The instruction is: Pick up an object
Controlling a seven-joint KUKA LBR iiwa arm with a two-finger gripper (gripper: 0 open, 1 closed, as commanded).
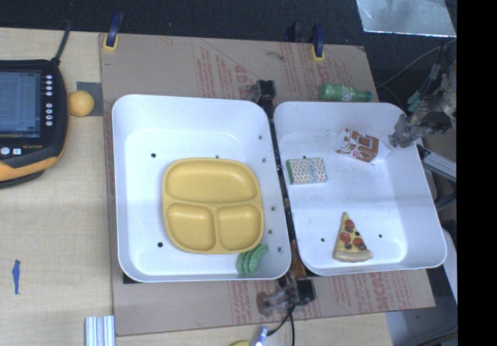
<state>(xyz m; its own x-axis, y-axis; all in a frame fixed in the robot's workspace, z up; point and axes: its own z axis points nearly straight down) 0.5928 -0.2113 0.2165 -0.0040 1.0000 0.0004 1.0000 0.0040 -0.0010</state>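
Brown cardboard (233, 65) covers the wooden bench (54, 243), and two white bins sit side by side on it. The closest thing to my gripper (405, 133) is a small orange-and-white patterned packet (358, 144), lying in the right bin (404, 212) near its far right corner, just to the left of my gripper. My gripper hangs at that bin's right rim, near the far corner; it is small and blurred against the edge, and I cannot tell how it stands or whether anything is in it.

Left of the packet, close to the bin's left wall, lies a green-and-white patterned packet (307, 171). A toy pizza slice (351, 240) rests toward the near side of the same bin, well apart from both packets.

My left bin (132, 143) holds a yellow divided plate (212, 204) with three compartments, lying flat in the middle. A small green toy (252, 260) sits at the plate's near right corner, by the bin's rim.

Outside the bins, a green bottle (344, 93) lies on the cardboard beyond the right bin. On the bench at far left are a teach pendant (27, 119) and a yellow ball (81, 103).
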